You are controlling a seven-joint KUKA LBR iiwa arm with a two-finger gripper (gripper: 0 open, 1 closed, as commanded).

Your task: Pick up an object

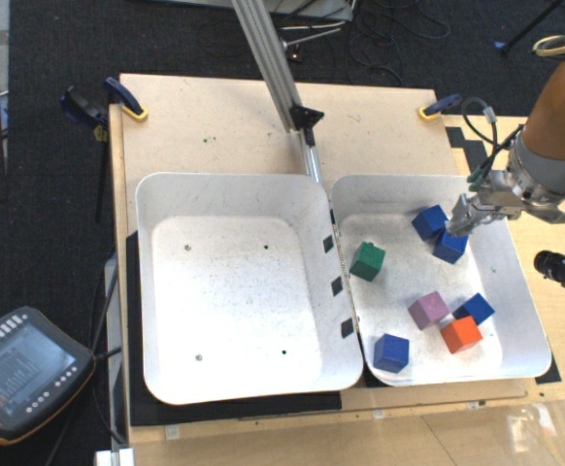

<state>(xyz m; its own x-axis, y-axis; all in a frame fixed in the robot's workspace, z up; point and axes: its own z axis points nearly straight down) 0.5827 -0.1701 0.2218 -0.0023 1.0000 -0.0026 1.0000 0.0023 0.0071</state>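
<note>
1. Camera view: the grey arm with its orange band comes in from the right, and the end effector (460, 223) hangs low over the far part of the right-hand shallow white bin (515, 289). I cannot tell whether it is spread or pressed together; the wrist body hides that.

2. Just beside the end effector sit two blue cubes: one blue cube (428, 222) on its left, touching or nearly so, and a second blue cube (449, 249) just under its tip. The arm looks to be aimed here because this pair is the closest target to its reach. Which of the two it means to take, I cannot say.

3. Nothing is visibly held, so I judge the pick not yet made.

4. Further left of the end effector a green cube (367, 260) stands alone near the bin's left wall, an easy, uncrowded choice.

5. Nearer the camera than the end effector, a pale purple cube (428, 310), a smaller blue block (476, 309) and an orange cube (461, 334) huddle together, touching or nearly; tight neighbours make a clean grip harder there.

6. Another blue cube (391, 351) rests apart by the near rim.

7. Well to the left of the end effector lies the left-hand white bin (161, 289), both bins resting on the pale wooden bench (215, 124).
</note>
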